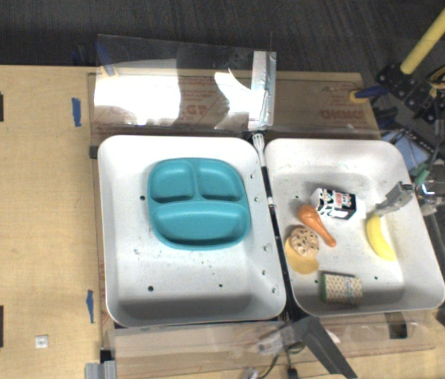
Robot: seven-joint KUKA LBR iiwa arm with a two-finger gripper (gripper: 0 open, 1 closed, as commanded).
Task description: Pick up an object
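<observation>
A: Where's the banana (380,238)?
B: Right bin (412,287), three o'clock side near its rim, long axis twelve-to-six.
A: The claw (394,198)?
B: Just above it; grip can't be told.

Grey metallic hand (397,197), cabled wrist

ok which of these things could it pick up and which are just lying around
For the job:
banana
carrot
cookie
black-and-white object
patterned roll
gripper

Lying about:
teal plate
left bin
right bin
clear sheet
</observation>
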